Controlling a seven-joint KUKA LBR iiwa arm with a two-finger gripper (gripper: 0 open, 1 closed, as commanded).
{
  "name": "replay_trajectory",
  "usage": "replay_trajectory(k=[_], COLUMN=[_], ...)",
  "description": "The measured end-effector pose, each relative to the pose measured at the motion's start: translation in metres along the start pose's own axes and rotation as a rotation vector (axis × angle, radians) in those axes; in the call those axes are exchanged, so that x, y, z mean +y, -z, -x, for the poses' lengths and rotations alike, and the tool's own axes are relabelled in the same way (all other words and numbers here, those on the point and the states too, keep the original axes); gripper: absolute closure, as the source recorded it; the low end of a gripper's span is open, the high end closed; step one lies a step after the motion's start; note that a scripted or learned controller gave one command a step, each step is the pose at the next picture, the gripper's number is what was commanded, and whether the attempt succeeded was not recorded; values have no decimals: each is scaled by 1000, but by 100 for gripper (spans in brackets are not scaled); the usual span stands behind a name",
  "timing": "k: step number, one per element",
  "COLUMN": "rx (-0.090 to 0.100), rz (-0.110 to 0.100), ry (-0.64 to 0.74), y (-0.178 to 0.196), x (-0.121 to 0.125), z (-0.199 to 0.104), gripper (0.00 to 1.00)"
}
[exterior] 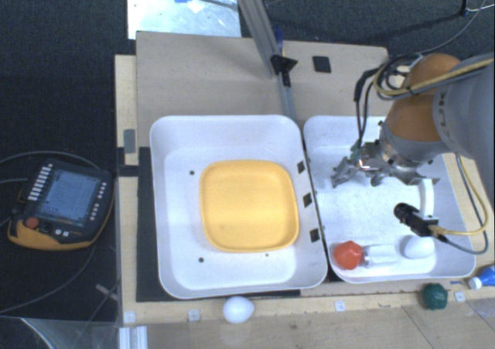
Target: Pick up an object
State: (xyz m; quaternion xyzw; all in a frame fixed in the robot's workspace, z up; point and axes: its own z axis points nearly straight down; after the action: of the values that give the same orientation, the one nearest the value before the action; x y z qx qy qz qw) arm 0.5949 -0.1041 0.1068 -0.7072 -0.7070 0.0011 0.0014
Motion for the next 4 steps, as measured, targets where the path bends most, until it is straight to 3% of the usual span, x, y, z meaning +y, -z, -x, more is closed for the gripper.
replay_trajectory(k=[1,2,4], rx=[0,0,-1], rz=[3,6,8], ry=[1,0,1], y=[-17,-6,104], x=[0,1,5], z=[0,0,-3], gripper=[0,100,100])
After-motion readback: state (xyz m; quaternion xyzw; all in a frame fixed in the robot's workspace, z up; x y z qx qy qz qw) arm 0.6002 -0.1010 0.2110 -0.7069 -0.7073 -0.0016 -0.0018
